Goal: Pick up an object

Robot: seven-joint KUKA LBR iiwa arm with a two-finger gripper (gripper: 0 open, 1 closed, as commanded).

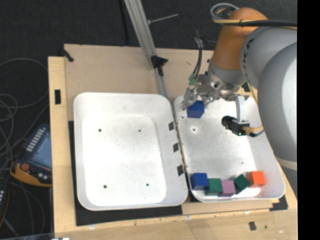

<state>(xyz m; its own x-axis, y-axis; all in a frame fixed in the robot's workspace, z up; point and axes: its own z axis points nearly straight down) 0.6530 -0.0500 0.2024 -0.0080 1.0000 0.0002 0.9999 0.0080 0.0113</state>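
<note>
Right bin (260, 156), blue cube (195, 109) under jaws

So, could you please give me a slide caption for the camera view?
Pincer holding a blue cube above the right bin; five cubes line its near edge.

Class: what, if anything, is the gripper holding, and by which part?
The gripper appears to hold a blue cube by its upper part, over the right bin.
</note>
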